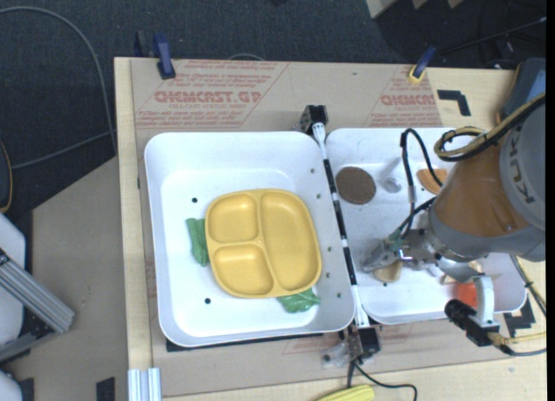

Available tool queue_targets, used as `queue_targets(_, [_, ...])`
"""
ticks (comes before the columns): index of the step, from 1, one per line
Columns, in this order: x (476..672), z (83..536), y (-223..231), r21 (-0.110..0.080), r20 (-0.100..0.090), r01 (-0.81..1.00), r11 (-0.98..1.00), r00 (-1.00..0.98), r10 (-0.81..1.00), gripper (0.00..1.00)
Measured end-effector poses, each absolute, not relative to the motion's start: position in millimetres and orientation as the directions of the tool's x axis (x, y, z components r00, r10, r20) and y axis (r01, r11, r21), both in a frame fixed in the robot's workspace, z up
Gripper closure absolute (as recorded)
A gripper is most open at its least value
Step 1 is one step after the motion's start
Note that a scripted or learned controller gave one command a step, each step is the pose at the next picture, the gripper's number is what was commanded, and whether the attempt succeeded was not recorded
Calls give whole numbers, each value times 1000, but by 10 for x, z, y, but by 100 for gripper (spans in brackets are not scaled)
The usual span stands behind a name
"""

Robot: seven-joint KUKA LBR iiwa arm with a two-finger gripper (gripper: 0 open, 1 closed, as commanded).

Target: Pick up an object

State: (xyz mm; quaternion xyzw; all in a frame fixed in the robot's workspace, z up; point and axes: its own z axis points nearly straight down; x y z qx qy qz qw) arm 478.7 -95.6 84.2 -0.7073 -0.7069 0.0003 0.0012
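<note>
My gripper (384, 259) reaches down into the right bin (381, 304) near its left wall, below the orange band of the arm (473, 204). Right under its tip lies a small tan object (388, 273), touching or nearly touching it. A round brown disc (355, 185) lies toward the back of the same bin. An orange piece (428, 179) peeks out beside the arm, and a red-orange object (467, 292) sits at the bin's front right, partly hidden by the arm.
The left bin (173, 174) holds a yellow divided plate (262, 241) with green leafy pieces (199, 239) poking out from under it. A black clip (314, 117) sits where the bins meet. A cable (414, 152) loops over the right bin.
</note>
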Motion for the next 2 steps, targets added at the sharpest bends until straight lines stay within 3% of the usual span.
queue_targets(1, [4790,938,-951,-1,1,1000,-1,1,1000,100])
queue_targets(2, [5323,1848,-352,1,1,1000,2,-2,1000,100])
